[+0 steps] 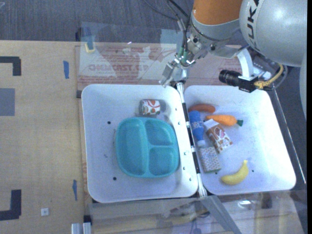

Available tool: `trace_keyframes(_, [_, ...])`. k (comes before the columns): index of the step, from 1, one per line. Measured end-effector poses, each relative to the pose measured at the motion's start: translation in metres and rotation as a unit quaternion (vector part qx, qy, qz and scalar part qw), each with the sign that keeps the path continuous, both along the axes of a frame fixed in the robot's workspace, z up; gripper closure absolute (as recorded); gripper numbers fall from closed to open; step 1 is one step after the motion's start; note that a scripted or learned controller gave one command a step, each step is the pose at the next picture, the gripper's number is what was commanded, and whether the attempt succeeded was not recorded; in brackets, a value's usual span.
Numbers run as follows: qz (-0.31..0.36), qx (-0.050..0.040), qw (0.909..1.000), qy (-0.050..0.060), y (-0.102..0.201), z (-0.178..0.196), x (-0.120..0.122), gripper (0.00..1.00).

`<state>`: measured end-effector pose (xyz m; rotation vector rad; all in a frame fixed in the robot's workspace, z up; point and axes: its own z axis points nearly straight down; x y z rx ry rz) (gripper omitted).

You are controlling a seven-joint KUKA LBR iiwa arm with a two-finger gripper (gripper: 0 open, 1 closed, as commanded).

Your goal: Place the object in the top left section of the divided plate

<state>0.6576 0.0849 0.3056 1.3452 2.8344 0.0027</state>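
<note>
A teal divided plate [147,146] lies in the left bin [97,145], with its compartments bare. A small can [150,107] with a red and white label rests on its side on the bin floor, just beyond the plate's far edge. My gripper [174,75] hangs over the far rim where the two bins meet, up and to the right of the can and apart from it. Nothing hangs from the gripper.
The right bin [273,145] holds a sausage [202,108], a carrot [224,120], a blue bottle [196,126], a small carton [219,138], a grey packet [209,159] and a banana [235,174]. A black camera mount [239,79] juts out beside the arm.
</note>
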Motion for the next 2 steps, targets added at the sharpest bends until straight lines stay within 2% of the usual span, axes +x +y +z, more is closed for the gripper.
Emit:
trace_keyframes(1, [0.001, -0.0002, 1.0, -0.002, 0.001, 0.011, 0.001, 1.0])
trace_keyframes(2, [0.086, 0.0, 0.9963, 0.002, 0.014, -0.009, -0.019, 1.0])
